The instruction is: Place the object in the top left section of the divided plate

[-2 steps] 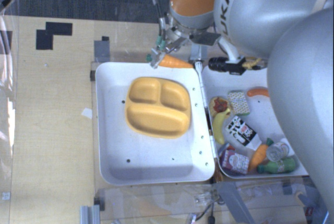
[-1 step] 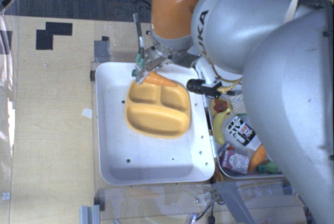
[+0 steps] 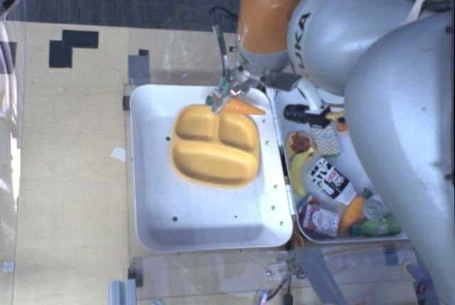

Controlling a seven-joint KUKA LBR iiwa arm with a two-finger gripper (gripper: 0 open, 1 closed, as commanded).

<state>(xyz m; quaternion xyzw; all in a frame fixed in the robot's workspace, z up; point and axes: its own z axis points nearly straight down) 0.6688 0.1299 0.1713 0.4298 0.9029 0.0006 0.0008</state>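
A yellow divided plate (image 3: 215, 146) lies in the left white bin (image 3: 160, 183), with two small sections along its far side and one long section nearer me. A toy carrot (image 3: 243, 108), orange with a green leafy end, lies across the far rim of the plate by the top right section. Its leafy end points left, toward the divider between the two small sections. The gripper (image 3: 229, 88) hangs just above that leafy end, under the arm's orange band (image 3: 270, 5). Whether it touches the carrot is unclear.
The right bin (image 3: 306, 232) holds several items: a banana (image 3: 297, 173), a red fruit (image 3: 301, 143), a black-and-white box (image 3: 329, 180), a red packet (image 3: 320, 220), an orange piece (image 3: 353, 212) and a green piece (image 3: 375, 227). The arm's grey body covers the right side.
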